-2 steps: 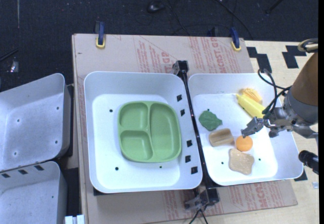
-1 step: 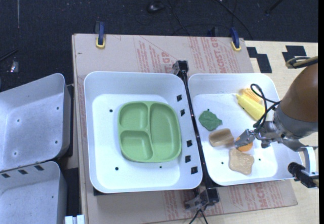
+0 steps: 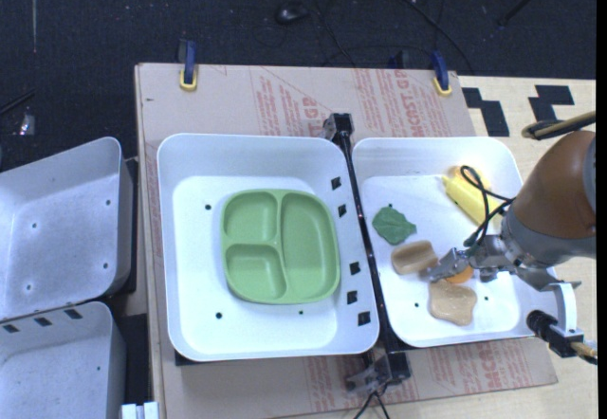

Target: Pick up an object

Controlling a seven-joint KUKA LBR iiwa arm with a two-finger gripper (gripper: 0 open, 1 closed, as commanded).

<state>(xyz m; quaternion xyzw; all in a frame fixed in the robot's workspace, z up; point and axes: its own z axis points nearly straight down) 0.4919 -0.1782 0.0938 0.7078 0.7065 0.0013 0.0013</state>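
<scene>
White plastic, two shallow bins side by side on the cardboard-topped bench [image 3: 285, 95], and all the action sits in the right bin [image 3: 493, 161]. The arm [image 3: 560, 199] reaches in from the right, orange band showing above the wrist, and its gripper [image 3: 453, 267] is down low over the bin floor, right in the middle of a cluster of small items. A tan bread-like piece [image 3: 413, 258] lies just to the left of the fingertips, touching or nearly so, and a second, paler tan lump [image 3: 452, 304] lies just below them. A small orange piece [image 3: 461, 277] peeks out right under the gripper, close against the metal, but whether it sits between the fingers I cannot tell, and how far apart those fingers stand is not clear from up here either. A green leafy piece [image 3: 393, 225] rests a little up and left of the tan piece, apart from the gripper. A yellow banana-like object [image 3: 465, 194] lies toward the bin's far side, with a dark cable crossing over it. Over in the left bin [image 3: 190, 171], a pale green divided plate [image 3: 281, 246] with three compartments lies flat in the middle, well away from the arm. Yellow clamps [image 3: 189, 76] pin the board at its far edge
</scene>
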